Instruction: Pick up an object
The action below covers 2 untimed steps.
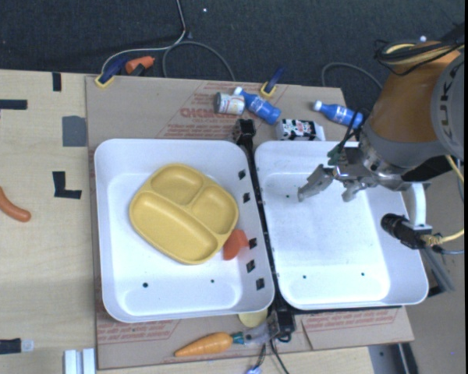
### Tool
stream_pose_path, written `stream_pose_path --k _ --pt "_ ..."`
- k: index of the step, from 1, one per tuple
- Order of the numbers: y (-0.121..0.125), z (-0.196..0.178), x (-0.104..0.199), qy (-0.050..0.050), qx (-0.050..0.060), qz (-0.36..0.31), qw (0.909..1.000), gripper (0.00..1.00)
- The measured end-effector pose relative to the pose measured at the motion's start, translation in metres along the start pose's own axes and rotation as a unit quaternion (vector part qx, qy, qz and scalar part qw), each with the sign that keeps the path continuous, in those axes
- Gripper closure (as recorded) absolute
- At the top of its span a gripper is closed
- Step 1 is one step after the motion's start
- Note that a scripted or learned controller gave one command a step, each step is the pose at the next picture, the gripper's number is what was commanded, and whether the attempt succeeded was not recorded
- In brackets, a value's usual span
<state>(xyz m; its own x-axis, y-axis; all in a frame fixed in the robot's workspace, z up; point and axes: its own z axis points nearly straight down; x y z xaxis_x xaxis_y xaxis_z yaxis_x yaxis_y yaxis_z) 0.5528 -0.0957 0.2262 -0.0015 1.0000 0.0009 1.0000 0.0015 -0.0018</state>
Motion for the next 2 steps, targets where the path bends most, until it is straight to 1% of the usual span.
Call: stream_pose_path --k 1,2 --pt "-0.072 0.044 0.024 0.001 0.003 0.001 1.0000 0.00" --pt "-0.050 0.053 -0.086 -0.002 -0.001 0.004 1.0000 0.00"
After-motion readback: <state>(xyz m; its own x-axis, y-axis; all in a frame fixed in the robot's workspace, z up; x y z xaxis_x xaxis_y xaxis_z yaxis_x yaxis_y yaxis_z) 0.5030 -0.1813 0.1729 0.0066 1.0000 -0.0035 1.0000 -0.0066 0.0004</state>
